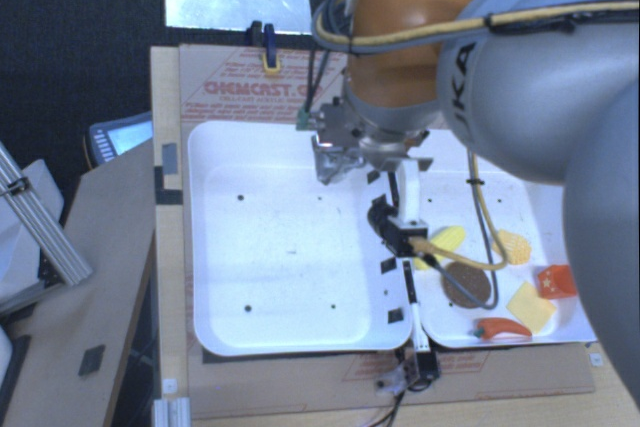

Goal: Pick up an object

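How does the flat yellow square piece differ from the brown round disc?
Colour: the flat yellow square piece is pale yellow, the brown round disc dark brown. Shape: the square piece has straight edges and corners; the disc is rounded. Place: the disc lies nearer the bins' shared wall. Both lie flat in the right-hand shallow white bin.

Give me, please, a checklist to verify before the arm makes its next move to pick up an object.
1. Objects available: ok. A yellow block, a brown disc and a red block lie in the right bin.
2. Gripper above an object: not ok. The gripper appears over a bare part of the left bin, near the divider.
3. Gripper ready to grasp: cannot tell.
4. Target stands apart: ok for the brown disc; cannot tell whether the yellow block touches the red block.
5. Full view of the right bin: not ok. The arm covers its far side.
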Robot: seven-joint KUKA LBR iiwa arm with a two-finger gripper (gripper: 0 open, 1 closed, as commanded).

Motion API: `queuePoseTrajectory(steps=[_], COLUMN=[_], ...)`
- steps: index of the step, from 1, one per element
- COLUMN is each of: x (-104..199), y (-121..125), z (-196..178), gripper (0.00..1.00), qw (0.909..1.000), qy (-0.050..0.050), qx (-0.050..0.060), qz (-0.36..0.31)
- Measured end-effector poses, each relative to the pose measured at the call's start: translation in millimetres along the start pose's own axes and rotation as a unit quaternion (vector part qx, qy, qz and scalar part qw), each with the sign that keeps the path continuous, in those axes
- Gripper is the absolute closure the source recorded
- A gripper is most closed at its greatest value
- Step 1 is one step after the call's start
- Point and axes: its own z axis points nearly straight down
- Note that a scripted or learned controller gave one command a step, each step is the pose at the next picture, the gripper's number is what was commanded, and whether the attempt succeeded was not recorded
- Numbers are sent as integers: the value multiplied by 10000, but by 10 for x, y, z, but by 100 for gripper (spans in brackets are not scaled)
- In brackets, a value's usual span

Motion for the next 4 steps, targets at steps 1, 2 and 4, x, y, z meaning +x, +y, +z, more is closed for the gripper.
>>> queuePoseTrajectory(steps=[1, 2, 4], x=[0, 0, 1], y=[7, 12, 23], z=[-108, -214, -424], gripper=[100, 100, 100], qw=[10000, 10000, 10000], qy=[5, 9, 20], qx=[-9, -15, -26], qz=[0, -6, -34])
